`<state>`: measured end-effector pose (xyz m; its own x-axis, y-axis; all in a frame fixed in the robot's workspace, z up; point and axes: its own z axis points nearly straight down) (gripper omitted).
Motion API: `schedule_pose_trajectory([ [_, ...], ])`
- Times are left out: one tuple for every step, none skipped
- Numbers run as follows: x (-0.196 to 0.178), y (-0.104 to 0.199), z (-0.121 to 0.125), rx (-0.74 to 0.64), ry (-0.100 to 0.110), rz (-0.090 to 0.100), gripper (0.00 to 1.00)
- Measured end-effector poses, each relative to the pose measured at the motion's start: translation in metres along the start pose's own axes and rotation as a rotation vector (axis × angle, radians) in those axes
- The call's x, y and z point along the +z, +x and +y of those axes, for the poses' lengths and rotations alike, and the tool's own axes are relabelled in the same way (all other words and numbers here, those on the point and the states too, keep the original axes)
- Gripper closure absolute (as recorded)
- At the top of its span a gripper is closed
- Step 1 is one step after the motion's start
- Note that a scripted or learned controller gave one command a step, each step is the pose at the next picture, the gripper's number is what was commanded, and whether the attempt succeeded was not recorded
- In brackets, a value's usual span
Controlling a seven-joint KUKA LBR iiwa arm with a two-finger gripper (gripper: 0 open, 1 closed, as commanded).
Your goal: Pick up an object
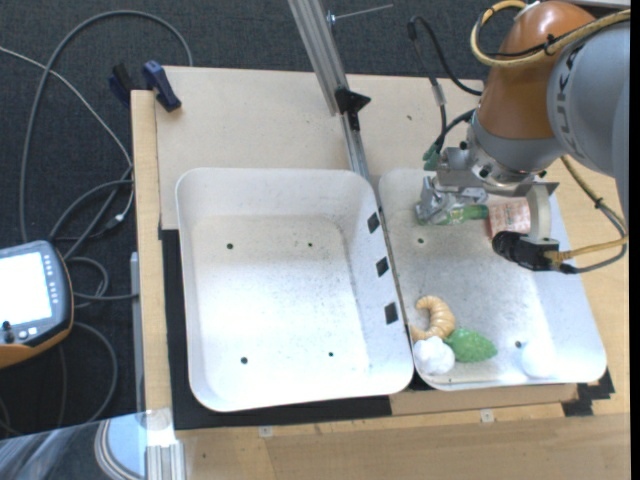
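A wooden bench [250,118] carries two white bins. Nearest, in the right bin [500,298], a white ball [433,356], green piece [470,346] and tan curl [436,315] cluster together. Farther back the gripper [437,206] hangs low at the bin's far end, touching a green-and-pink object [480,211] — its grip cannot be judged.

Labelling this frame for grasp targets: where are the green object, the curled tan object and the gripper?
green object [471,346], camera view, its middle.
curled tan object [437,316], camera view, its curve.
gripper [437,208], camera view, at its fingertips.
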<state>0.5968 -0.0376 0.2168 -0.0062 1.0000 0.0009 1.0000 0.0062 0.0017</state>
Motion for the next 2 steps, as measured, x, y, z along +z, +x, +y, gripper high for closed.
schedule_pose_trajectory([
  [-0.009, 0.057, 0.013, -0.002, -0.001, 0.002, 1.0],
  [-0.022, 0.104, 0.037, -0.001, -0.002, 0.002, 1.0],
])
